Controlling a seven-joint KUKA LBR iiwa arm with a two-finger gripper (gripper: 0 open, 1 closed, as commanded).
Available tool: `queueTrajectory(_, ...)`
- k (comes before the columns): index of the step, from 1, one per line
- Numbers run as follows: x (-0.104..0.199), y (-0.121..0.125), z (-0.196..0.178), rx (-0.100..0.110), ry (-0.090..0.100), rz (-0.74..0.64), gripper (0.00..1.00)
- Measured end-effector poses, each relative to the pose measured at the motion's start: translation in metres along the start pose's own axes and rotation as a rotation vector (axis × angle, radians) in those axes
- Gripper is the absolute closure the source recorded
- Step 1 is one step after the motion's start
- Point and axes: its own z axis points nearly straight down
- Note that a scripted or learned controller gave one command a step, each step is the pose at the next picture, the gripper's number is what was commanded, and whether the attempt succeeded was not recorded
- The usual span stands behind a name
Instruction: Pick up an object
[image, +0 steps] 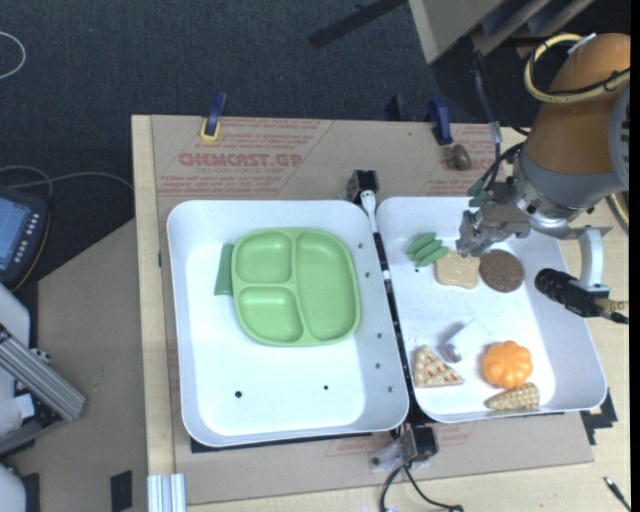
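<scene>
Here we see the end effector (478, 232) low in the right bin (570, 345), just above the tan cracker piece (457, 272) and beside the brown cookie (501, 270). We judge this the descent onto a target. Next, we need it to settle squarely on 1 item, since the green beans (427, 247) crowd close.

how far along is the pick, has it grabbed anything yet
Done: the arm has reached into the right bin, with the gripper low over the tan cookie, beside the brown cookie. In hand: nothing visibly lifted; every item lies on the bin floor. Left: the grasp and the lift. The green plate sits in the left bin.
</scene>
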Motion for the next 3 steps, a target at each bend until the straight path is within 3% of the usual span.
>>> queueTrajectory(1, 0.045, -0.022, -0.002, 0.001, -0.001, 0.000, 1.00)
queueTrajectory(3, 0.047, -0.037, 0.017, 0.001, -0.002, 0.005, 1.00)
